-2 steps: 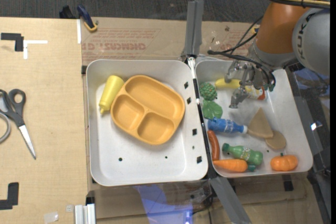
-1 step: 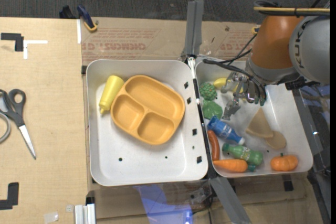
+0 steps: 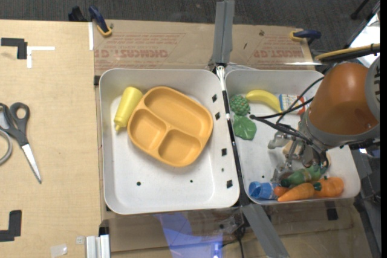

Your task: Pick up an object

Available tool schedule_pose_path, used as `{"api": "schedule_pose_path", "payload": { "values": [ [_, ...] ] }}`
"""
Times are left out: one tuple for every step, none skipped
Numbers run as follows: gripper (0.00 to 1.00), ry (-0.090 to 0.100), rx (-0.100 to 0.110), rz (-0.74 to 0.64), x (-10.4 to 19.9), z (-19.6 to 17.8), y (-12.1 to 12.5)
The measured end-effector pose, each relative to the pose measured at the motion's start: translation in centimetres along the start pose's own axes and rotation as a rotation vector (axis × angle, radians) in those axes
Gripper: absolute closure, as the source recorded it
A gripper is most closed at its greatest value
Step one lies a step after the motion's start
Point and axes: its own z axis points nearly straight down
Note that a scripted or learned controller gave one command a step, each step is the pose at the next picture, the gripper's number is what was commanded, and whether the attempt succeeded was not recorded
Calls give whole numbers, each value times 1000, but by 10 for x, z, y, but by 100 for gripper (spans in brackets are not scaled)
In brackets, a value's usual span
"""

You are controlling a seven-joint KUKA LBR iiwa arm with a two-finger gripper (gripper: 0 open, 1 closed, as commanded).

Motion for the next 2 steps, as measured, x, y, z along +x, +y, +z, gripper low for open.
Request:
{"api": "schedule_pose_path", "payload": {
  "values": [
    [0,7,-1,-1,-84,3,-32],
    [0,8,-2,68,-115,3,32]
  ]
}}
